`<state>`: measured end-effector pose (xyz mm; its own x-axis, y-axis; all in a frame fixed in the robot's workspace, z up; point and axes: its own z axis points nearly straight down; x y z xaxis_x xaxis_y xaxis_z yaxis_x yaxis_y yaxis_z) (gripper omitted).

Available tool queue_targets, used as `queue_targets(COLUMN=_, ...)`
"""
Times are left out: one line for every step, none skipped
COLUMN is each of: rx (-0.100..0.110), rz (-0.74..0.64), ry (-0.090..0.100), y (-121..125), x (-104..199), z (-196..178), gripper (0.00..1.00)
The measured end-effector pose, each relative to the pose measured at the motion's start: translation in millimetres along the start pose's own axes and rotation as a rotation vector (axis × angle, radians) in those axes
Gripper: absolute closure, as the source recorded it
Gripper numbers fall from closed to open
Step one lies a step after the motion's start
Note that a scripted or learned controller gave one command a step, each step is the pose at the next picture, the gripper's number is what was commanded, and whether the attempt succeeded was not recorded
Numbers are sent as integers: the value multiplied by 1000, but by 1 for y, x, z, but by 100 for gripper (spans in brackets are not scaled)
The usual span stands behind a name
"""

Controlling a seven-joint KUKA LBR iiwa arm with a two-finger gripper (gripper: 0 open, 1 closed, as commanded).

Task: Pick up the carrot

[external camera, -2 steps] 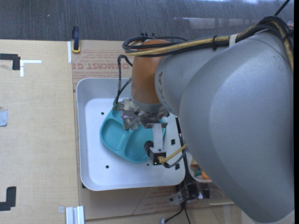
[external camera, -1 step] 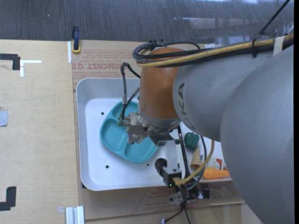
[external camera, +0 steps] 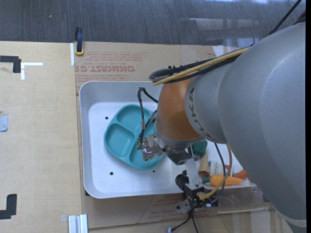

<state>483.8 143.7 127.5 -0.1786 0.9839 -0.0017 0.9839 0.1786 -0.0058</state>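
Claw down at the 4 o'clock rim of a teal divided plate. Open or closed, cannot tell, with the wrist's bulk crowding it from above. Touching the plate or just over it, likewise cannot tell.

Starting from 9 o'clock of the view: bare wooden tabletop, with small black brackets at 10 o'clock and 8 o'clock along the left edge. Next, toward 11 o'clock, a blue-and-yellow clamp at the corner of a cardboard sheet printed in red, the lettering upside down. On that sheet, a shallow white bin with rounded corners and a few dark dots on its floor. Inside it, the plate, three compartments, lying left of the bin's middle and flat on the floor.

Right of the claw, the orange band, then the grey arm, spreading from 1 o'clock round to 5 o'clock. Below the arm, at 4 o'clock from the claw: a scrap of teal-green and a pale tan thing, too hidden to name. Past them the carrot — orange, lying flat, long axis roughly 9 to 3 o'clock, close to the near white rim at 5 o'clock of the view. Apart from the claw, on the white floor. Same bin as the plate or its neighbour — cannot tell, arm in the way.
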Motion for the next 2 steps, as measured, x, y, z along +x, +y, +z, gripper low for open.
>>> queue_targets(rx=-8, rz=-167, ry=-3, y=2, x=-71, z=-147, gripper=100)
queue_targets(rx=-11, rz=-410, ry=-5, y=35, x=-117, z=-286, gripper=100)
